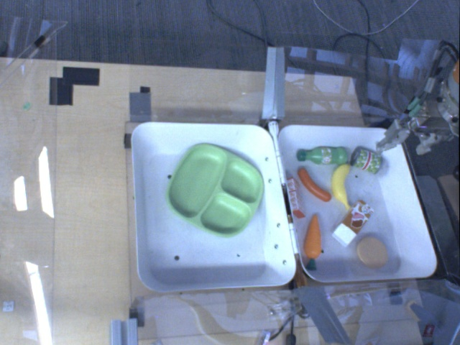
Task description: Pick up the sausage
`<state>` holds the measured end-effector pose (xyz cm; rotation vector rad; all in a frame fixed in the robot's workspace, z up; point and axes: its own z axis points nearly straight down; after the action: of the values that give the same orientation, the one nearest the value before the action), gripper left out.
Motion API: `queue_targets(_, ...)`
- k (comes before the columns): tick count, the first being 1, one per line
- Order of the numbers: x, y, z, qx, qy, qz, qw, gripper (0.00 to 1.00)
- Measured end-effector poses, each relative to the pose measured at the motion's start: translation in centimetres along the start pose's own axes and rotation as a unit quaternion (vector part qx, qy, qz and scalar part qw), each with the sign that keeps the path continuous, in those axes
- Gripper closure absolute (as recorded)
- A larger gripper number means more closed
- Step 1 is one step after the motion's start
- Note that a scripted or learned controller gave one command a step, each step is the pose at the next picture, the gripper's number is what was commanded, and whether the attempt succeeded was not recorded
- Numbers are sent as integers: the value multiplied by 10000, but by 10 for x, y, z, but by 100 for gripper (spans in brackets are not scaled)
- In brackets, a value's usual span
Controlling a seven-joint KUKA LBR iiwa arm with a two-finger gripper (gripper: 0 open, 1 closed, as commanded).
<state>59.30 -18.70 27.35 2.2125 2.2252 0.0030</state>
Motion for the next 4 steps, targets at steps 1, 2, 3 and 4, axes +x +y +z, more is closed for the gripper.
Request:
queue_targets(1,62,-15,104,14,7,614,9981,0)
queue_targets(2,87,1,185,-38,0,134,9999,0)
queue_targets(3,59,-54,184,-56,-7,-777,9970,0)
queue_targets(4,95,5,185,-44,6,16,10000,0)
